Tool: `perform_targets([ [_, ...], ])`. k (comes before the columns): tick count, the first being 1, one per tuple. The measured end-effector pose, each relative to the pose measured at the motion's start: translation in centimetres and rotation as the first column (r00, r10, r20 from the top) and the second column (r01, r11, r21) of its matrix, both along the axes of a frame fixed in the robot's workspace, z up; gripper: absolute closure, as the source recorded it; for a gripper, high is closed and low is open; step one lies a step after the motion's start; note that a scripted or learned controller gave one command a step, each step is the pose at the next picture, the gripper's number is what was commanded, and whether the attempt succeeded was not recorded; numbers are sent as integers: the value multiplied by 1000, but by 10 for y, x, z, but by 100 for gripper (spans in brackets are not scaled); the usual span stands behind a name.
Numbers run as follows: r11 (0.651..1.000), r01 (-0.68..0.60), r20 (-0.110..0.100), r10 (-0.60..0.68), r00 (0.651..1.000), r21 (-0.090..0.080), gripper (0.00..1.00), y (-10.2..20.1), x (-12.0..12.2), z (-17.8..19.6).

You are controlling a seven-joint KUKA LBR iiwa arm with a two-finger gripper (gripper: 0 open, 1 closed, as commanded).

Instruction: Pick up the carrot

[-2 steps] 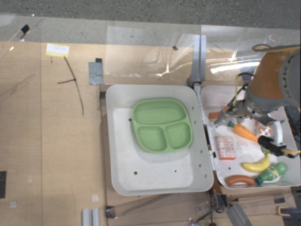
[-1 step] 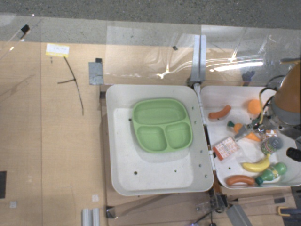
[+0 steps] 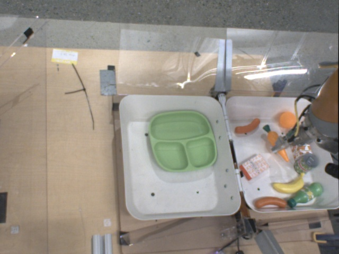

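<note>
The carrot (image 3: 272,137) lies in the right bin (image 3: 241,108), orange with a small green top pointing to the upper left. Its lower tip shows again just below the gripper. My gripper (image 3: 282,145) reaches in from the right and sits low over the middle of the carrot, covering part of it. The grey arm with its orange band (image 3: 324,107) stands at the bin's right side. The gripper's tip is too small and blurred to read.
Around the carrot in the right bin are an orange ball (image 3: 288,120), a sausage (image 3: 247,126), a red-and-white packet (image 3: 254,166), a round can (image 3: 305,162), a banana (image 3: 288,185), a green bottle (image 3: 306,193) and another sausage (image 3: 270,202). A green divided plate (image 3: 183,141) lies in the left bin.
</note>
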State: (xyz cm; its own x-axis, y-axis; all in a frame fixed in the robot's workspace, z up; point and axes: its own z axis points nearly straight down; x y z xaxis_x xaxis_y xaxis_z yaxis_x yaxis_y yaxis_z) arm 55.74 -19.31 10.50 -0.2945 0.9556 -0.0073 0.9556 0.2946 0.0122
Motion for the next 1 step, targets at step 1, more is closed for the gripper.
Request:
perform_targets([
  [1,988,-156,-5,156,988,0,100,43,4,76],
])
